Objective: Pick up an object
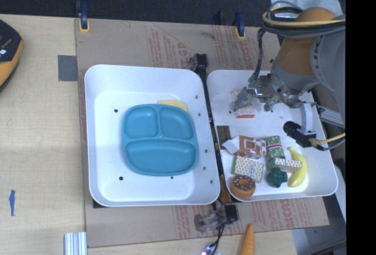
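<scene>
Left to right: the left bin (94, 130) holds a blue divided plate (159, 139) lying over a pale yellow item (173, 105). In the right bin (226, 86), you see the candidates clustered at the near end: a doughnut (242, 186), small cartons (249, 167), a green toy (276, 177) and a banana (298, 167). The claw (245, 97) hangs over the bin's far, bare end, well apart from them. You cannot tell how wide it stands; nothing visibly sits in it. Judged so, the pick is not yet made.
</scene>
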Controlling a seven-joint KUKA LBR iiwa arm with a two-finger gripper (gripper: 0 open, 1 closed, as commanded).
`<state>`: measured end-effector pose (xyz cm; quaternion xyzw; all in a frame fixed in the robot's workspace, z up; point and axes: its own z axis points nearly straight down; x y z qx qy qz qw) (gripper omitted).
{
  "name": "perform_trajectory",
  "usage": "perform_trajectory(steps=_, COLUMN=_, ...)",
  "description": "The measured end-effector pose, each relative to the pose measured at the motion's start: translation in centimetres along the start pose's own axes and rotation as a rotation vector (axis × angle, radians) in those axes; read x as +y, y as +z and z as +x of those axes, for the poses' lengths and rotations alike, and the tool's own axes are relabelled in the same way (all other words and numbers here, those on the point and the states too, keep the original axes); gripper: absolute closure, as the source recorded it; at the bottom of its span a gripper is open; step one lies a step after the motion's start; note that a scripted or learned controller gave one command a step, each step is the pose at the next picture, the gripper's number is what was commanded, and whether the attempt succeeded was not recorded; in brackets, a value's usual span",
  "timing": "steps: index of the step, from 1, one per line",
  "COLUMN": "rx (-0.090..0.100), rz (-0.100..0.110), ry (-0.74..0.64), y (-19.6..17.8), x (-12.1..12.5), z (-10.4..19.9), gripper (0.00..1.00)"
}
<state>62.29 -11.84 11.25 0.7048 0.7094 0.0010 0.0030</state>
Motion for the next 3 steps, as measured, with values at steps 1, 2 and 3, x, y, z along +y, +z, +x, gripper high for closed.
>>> perform_trajectory(steps=1, rx=0.003, rz=0.012, ry=0.000, y=2.1, x=-1.7, z=2.3, gripper=0.00)
perform_trajectory(steps=2, rx=0.002, rz=0.004, ry=0.000, y=2.0, x=2.4, z=1.8, gripper=0.00)
perform_trajectory(steps=3, rx=0.002, rz=0.010, ry=-0.001, y=1.0, x=2.2, z=1.8, gripper=1.00)
